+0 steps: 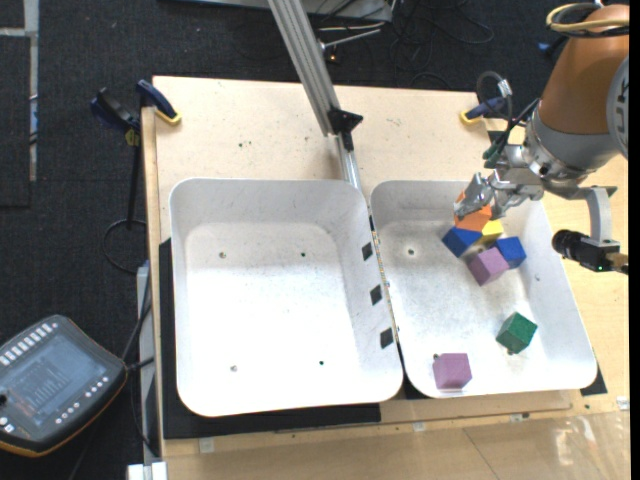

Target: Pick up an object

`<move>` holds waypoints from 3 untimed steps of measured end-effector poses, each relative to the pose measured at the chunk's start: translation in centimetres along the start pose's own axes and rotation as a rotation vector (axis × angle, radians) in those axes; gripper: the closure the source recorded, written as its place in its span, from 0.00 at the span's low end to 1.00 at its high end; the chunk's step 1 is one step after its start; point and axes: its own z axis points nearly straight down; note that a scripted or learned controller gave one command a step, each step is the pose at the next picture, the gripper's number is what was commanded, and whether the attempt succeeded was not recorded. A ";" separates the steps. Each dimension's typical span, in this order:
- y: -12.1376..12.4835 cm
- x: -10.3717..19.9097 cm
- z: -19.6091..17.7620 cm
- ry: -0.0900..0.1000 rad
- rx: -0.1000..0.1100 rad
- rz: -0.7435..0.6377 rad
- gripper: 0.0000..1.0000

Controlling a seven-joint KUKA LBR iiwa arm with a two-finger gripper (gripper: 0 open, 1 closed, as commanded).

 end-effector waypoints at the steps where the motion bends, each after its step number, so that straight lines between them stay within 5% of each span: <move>1: 1.2 6.2 -0.1 0.002 0.000 -0.006 1.00; 3: 0.9 16.2 1.0 0.003 0.004 -0.006 1.00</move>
